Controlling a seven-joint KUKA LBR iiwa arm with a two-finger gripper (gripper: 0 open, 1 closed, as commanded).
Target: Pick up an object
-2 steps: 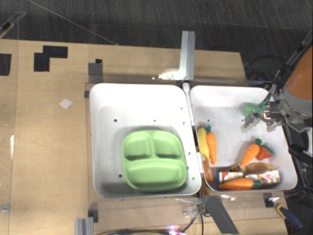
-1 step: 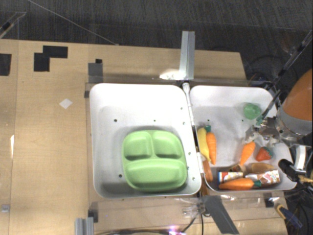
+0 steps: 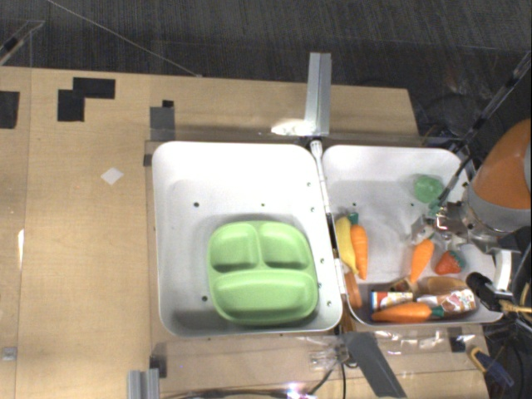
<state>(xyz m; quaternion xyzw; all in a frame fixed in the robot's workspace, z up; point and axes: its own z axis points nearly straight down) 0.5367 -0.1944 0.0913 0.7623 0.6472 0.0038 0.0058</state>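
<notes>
Camera view has the arm coming in from the right over the right bin (image 3: 374,169), its orange band high at the edge and the jaws (image 3: 438,223) low over the bin's right half. Whether they are spread or pressed together I cannot tell; the tips are small and blurred against the white floor, and nothing is plainly pinched between them.

Just below and slightly left of the tips lies an orange carrot (image 3: 421,260), its long axis running steeply from upper right to lower left, thick end near the jaws. By my judgement this is the nearest candidate for a grasp, so closing across its narrow width looks the likeliest approach. A small red-orange piece (image 3: 449,263) sits just beside it to the right, and a pale green round item (image 3: 428,189) lies above, toward the back wall.

Along the front wall rest a bottle with a printed label (image 3: 432,302) and another carrot lying flat (image 3: 403,312). Against the left wall stand a yellow piece (image 3: 343,239) and a third carrot (image 3: 359,250), side by side.

Left bin (image 3: 183,181) holds a green divided plate (image 3: 262,270), well apart from the arm.
</notes>
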